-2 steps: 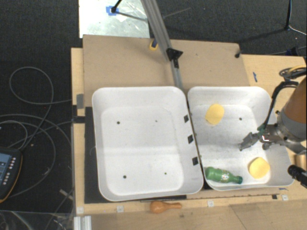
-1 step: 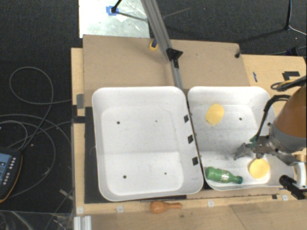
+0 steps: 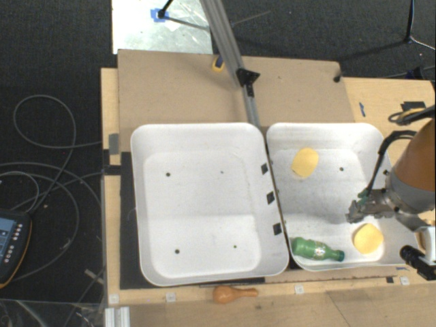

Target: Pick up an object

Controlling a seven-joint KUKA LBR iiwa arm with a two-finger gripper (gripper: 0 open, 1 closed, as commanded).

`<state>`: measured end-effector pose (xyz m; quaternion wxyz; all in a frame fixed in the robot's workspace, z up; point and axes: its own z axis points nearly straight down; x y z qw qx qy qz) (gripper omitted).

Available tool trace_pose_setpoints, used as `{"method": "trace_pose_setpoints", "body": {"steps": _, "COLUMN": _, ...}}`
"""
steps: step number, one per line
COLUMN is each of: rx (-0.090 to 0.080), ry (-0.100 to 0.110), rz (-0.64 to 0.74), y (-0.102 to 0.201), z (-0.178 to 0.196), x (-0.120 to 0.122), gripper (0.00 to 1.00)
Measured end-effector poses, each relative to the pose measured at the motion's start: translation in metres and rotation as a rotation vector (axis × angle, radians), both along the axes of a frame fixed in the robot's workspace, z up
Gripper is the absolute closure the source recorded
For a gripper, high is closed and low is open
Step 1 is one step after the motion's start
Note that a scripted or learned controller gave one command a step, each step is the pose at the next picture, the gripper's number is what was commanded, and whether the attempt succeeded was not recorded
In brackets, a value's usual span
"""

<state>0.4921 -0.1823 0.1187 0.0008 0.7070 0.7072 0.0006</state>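
The counter (image 3: 313,80) carries two shallow white bins side by side. The left bin (image 3: 146,176) holds no objects; the right bin (image 3: 334,136) holds three. A yellow disc (image 3: 305,162) lies near the far edge of the right bin, toward the wall it shares with the left bin. A green bottle (image 3: 317,250) lies on its side along the near edge, close to the near left corner. A second yellow round piece (image 3: 367,238) lies in the near right corner. A brown pear-shaped object (image 3: 234,293) rests on the counter outside the bins, at the near edge. The arm (image 3: 415,172) enters at the right edge, and the gripper (image 3: 364,208) sits low over the right bin, just beyond the second yellow piece and close to it. Its opening cannot be determined from this view, and no object is visibly held. Judged from this layout, the pick is not yet done: all three objects lie on the bin floor, and descent, closure and lift remain.
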Motion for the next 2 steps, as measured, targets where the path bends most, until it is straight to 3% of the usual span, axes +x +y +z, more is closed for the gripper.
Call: {"method": "trace_pose_setpoints", "body": {"steps": 2, "rx": -0.003, "ry": -0.006, "rz": 0.005, "y": -0.004, "z": 0.098, "x": 0.006, "gripper": 1.00}}
